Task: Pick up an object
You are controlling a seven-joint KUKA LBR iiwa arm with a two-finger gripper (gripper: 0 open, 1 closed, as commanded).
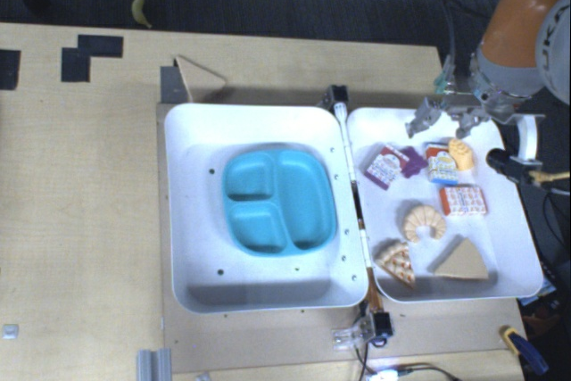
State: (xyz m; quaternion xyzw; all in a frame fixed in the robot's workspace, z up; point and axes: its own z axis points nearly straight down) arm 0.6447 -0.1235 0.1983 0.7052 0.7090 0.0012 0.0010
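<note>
My gripper hangs over the far end of the right bin, its two fingers spread open with nothing between them. Just below it lie a small yellow toy and an orange-red packet. A purple and white packet sits to the left of those. Nearer the front are a red and white box, a croissant, a pizza slice and a tan wedge.
The left bin holds a blue divided plate. A raised divider runs between the two bins. The grey arm with its orange band comes in from the upper right. Black tape marks lie on the bench at far left.
</note>
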